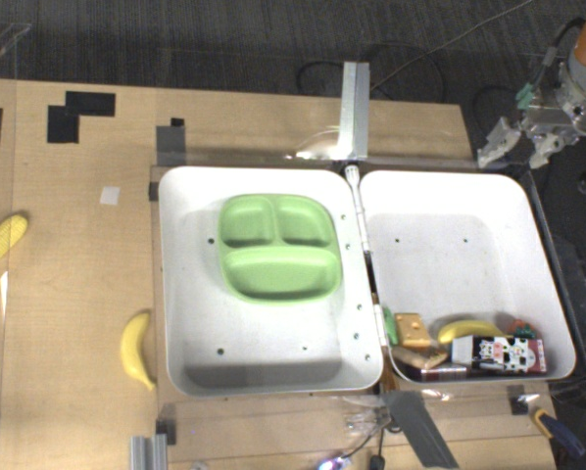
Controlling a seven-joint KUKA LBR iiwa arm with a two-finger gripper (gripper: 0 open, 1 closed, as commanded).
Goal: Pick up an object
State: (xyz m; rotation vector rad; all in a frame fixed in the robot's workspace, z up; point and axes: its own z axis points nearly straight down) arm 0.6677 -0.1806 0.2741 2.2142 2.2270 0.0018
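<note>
In the right bin [450,233], several small objects crowd the near corner: a yellow banana [466,330], a tan block [412,331] and a black, white and red box [506,352]. A green divided plate [278,246] lies in the left bin [190,292]. My gripper [520,147] hangs above the right bin's far right corner, well away from the objects. Its fingers are spread open and nothing sits between them.
A second banana [136,349] lies on the wooden bench left of the left bin, and a yellow corn cob [1,243] rests at the far left edge. A metal post [356,111] stands behind the seam between the bins. Cables run across the dark floor behind.
</note>
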